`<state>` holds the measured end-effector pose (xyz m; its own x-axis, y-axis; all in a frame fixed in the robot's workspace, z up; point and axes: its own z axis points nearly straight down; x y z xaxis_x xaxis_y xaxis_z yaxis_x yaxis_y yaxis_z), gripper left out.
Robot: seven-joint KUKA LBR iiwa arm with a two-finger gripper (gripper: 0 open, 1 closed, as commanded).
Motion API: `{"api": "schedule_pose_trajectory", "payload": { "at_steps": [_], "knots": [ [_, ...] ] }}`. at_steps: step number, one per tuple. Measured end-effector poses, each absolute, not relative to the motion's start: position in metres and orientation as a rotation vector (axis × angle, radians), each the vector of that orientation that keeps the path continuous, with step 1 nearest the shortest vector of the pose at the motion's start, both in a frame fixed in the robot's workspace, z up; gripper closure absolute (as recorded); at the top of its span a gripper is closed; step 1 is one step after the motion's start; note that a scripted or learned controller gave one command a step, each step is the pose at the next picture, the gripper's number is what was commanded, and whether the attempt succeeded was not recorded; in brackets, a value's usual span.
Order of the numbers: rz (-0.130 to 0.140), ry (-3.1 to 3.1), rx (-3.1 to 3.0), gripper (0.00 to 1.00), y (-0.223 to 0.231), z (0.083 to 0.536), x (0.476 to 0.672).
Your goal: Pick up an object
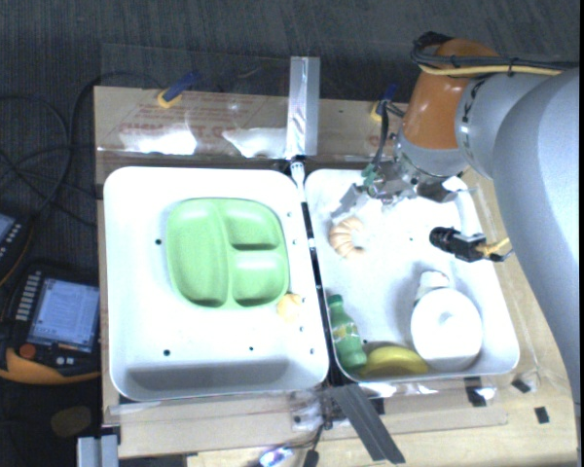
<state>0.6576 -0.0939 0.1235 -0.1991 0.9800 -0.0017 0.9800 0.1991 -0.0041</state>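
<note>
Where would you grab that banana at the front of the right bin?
Probably across its middle, coming straight down from above. The banana lies flat, curved along the right bin's front wall, with the green bottle at its left end and the white container behind, so the ends look crowded.

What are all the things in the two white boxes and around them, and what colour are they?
Bins: two, white, side by side on the bench.
Divided plate: one, light green, left bin.
Small round piece: one, pale yellow, left bin, by the plate's lower right corner.
Pastry-like toy: one, tan and white, right bin, upper left.
Bottle: one, green, right bin, lower left.
Banana: one, yellow, right bin, bottom edge.
Round container: one, white, right bin, lower right.
Handheld screen: one, dark with orange, floor at left.
Gripper: one, grey, over the right bin's top.
</note>
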Motion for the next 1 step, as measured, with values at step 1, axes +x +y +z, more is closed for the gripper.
{"api": "schedule_pose_trajectory", "payload": {
  "at_steps": [1],
  "knots": [
    [-0.005, -2.461, -1.966, 0.0, -0.1023, 0.0887, 0.6497]
  ]
}}
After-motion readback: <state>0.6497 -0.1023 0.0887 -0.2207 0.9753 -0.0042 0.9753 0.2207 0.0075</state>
